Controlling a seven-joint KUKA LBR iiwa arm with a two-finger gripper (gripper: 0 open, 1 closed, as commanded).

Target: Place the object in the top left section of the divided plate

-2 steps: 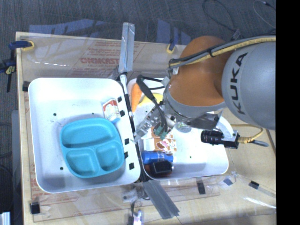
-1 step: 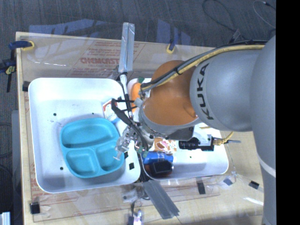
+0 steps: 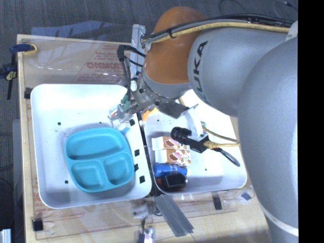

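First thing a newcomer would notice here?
The grey arm with its orange band reaches in from the right, its gripper near the upper right corner of the blue divided plate. That plate lies in the left bin; the right bin holds a brown-and-white carton and a blue-and-black thing beside it.

We count one desk and two white bins on it, a left bin and a right bin. In the left bin we see one blue plate, split into three sections: one large and two small. In the right bin we count one patterned carton and one blue-and-black thing. We find one blue clamp at the desk's far corner. There is one arm with one pincer.
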